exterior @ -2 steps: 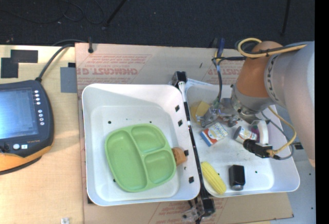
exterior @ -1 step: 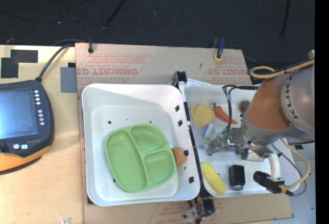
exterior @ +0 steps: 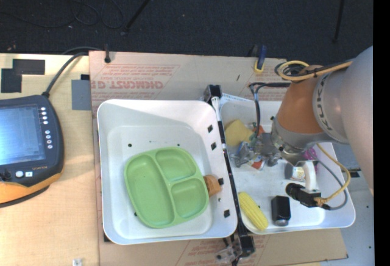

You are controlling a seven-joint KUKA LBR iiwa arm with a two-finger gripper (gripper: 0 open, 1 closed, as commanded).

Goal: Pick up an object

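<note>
The gripper is low in the right bin, near its left wall, with the arm's orange band just to its right. A yellow rounded object lies just behind the gripper. A small red piece shows right under it, and I cannot tell whether it is touching. A yellow corn cob lies at the bin's front left. To the cob's right is a small black block. A pink object peeks out beside the wrist.
The left bin holds a green divided plate, with a small brown object against the plate's right edge. A handheld control pendant lies on the bench at far left. The divider wall between the bins runs just left of the gripper.
</note>
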